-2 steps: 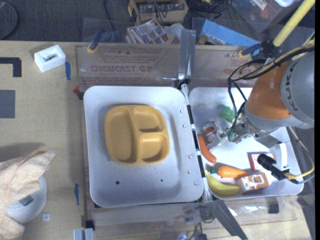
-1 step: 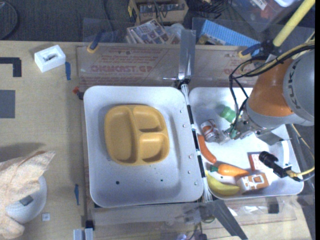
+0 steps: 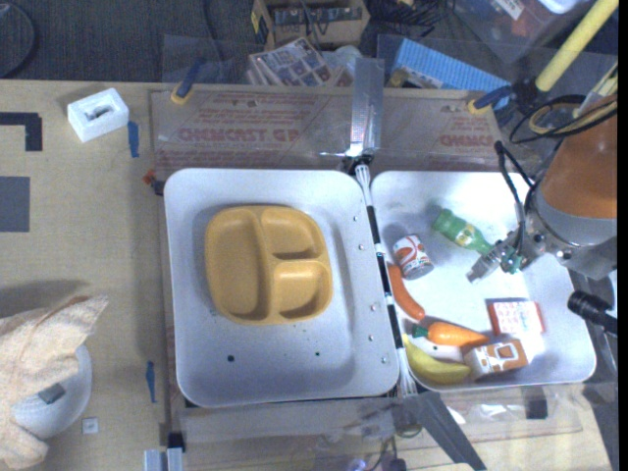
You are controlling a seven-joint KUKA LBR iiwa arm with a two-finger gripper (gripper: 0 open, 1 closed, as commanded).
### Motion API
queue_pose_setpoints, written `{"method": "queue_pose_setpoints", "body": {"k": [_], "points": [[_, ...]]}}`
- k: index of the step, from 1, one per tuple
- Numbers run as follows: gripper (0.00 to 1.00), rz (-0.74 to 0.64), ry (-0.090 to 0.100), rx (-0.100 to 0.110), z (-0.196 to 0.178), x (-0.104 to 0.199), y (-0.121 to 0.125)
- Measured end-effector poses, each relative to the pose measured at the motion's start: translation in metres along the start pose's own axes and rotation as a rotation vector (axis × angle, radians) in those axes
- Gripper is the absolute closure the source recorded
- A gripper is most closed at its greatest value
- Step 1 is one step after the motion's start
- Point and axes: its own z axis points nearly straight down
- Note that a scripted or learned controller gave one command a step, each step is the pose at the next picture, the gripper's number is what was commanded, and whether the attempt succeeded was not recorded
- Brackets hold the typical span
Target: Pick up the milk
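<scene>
The milk [image 3: 498,356] is a small white and orange carton lying on its side near the front of the right bin [image 3: 569,361]. It touches the banana [image 3: 437,365] on its left. My gripper [image 3: 491,261] hangs over the middle of the right bin, just right of a green bottle [image 3: 455,228] and above a red box [image 3: 515,315]. It is well behind the milk, apart from it, and nothing shows held in it. The grey arm with its orange band [image 3: 584,180] comes in from the right.
The right bin also holds a red can [image 3: 412,255], a red-orange sausage [image 3: 405,293] and a carrot [image 3: 447,336]. The left bin [image 3: 186,292] holds a yellow divided tray [image 3: 268,263]. A metal divider [image 3: 378,263] runs between the bins.
</scene>
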Motion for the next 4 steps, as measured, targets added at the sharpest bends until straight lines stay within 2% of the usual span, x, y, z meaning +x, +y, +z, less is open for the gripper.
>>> {"method": "queue_pose_setpoints", "body": {"k": [1,2,3,4], "points": [[1.0,0.145,0.0,0.0,0.007,-0.012,0.021],[1.0,0.062,0.003,0.002,0.009,-0.071,-0.05],[1.0,0.197,0.004,0.003,0.005,-0.034,-0.054],[1.0,0.059,0.004,0.003,-0.017,0.011,-0.029]]}}
